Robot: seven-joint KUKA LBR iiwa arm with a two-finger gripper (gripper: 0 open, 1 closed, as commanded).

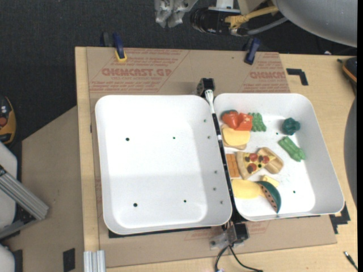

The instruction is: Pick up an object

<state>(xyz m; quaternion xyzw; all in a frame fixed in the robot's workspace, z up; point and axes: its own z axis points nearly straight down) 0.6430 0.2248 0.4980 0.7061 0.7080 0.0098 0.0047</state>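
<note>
While my gripper [170,7] hangs above the bench's far edge, grip unreadable, I'm only approaching: next comes descending into the right bin [317,152] toward the toy pizza slice [261,162].

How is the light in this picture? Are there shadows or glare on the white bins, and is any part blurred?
In the camera view, the left bin is brightly lit, with a soft grey shadow across its lower half; the right bin is evenly lit and its toy food looks sharp; the end effector at the top edge is blurred, so its details cannot be read.
</note>
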